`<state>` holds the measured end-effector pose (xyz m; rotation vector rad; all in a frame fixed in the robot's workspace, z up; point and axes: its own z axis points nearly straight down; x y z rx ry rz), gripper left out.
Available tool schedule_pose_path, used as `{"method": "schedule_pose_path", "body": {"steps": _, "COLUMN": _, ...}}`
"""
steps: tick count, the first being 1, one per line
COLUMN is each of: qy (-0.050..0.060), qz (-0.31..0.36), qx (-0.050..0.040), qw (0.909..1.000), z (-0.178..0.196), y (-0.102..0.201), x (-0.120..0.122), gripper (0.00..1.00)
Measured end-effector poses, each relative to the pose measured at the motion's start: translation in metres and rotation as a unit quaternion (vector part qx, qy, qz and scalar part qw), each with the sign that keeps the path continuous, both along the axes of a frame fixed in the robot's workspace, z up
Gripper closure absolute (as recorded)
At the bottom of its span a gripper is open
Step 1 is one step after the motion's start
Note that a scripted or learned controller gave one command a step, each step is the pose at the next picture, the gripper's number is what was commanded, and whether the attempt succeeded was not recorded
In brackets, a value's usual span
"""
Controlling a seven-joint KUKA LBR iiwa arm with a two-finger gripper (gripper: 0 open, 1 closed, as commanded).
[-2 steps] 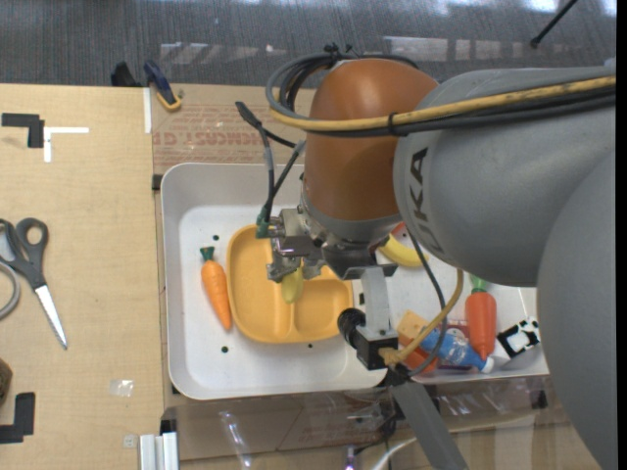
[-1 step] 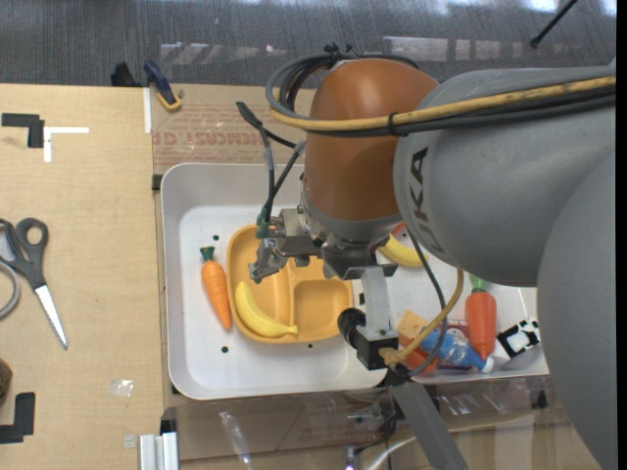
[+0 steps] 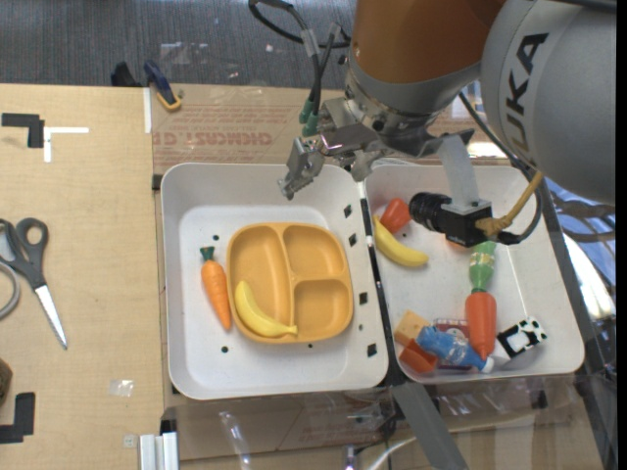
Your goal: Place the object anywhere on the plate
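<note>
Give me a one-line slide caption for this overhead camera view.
KUKA arm's gripper hovers over the left bin, where a banana lies on the yellow plate beside a carrot.

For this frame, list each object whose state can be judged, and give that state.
Plate: in left bin, flat, holds a banana.
Banana on plate: lying in left compartment.
Carrot: on bin floor beside plate.
Second banana: in right bin.
Gripper: above left bin's far edge, nothing visible between fingers.
Scissors: on bench.

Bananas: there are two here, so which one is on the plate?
The banana in the left bin, lying in the yellow plate's long compartment. The other banana lies on the right bin's floor.
</note>
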<state>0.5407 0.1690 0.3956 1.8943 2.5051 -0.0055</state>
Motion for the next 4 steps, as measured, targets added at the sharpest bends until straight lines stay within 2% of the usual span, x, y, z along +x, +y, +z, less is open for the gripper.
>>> {"method": "schedule_pose_path", "body": {"steps": 1, "qy": 0.001, "qz": 0.001, "qx": -0.002, "qw": 1.0, "z": 0.007, "y": 0.0, "x": 0.001, "gripper": 1.0}}
{"method": "schedule_pose_path", "body": {"steps": 2, "qy": 0.001, "qz": 0.019, "qx": 0.0, "qw": 0.9998, "z": -0.113, "y": 0.045, "x": 0.003, "gripper": 1.0}}
{"method": "schedule_pose_path", "body": {"steps": 3, "qy": 0.0, "qz": 0.176, "qx": 0.0007, "qw": 0.9844, "z": -0.036, "y": 0.036, "x": -0.062, "gripper": 1.0}}
{"method": "schedule_pose_path", "body": {"steps": 4, "qy": 0.001, "qz": 0.258, "qx": 0.0011, "qw": 0.966, "z": -0.097, "y": 0.04, "x": -0.062, "gripper": 1.0}}
